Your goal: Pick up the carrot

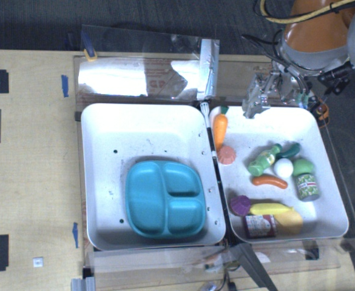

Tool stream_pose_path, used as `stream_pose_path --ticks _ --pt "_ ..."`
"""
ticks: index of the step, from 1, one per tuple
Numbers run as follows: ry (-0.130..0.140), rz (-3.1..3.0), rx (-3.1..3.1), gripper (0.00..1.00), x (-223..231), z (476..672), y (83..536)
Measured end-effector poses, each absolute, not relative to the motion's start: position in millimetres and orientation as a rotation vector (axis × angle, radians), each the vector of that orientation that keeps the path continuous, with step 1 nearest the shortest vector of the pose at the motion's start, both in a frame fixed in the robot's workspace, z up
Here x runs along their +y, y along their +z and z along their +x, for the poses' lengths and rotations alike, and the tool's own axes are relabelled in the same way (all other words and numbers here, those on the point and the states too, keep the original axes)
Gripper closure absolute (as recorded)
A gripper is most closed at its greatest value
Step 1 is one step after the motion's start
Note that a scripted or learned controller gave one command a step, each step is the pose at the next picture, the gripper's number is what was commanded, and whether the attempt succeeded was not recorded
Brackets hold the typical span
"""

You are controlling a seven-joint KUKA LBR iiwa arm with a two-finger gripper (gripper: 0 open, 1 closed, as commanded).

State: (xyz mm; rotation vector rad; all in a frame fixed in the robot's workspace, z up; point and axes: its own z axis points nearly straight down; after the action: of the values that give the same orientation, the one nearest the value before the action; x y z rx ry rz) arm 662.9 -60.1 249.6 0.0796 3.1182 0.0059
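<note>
Camera view: carrot [219, 128] lies near end effector [257, 103]; labels unreadable

Your arm [314, 17] comes in from the top right corner, orange band up high and the grey wrist just below it with cables looped around. The gripper [254, 107] hangs off to the left of the wrist, pointing down. You can't really make out how its metal tips are set from this angle.

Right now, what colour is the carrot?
Orange, with a green top; the carrot shows in the camera view.
</note>
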Motion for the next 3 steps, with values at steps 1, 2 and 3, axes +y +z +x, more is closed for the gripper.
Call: stream_pose_path --ticks 1,2,3 --pt "0.001 -0.27 3.115 1.0 -16.2 660.5 330.8" --pt "-0.006 -0.895 2.998 1.0 -103.7 666.2 372.8" --pt "-0.003 -1.338 2.834 1.0 -137.4 649.4 378.4"
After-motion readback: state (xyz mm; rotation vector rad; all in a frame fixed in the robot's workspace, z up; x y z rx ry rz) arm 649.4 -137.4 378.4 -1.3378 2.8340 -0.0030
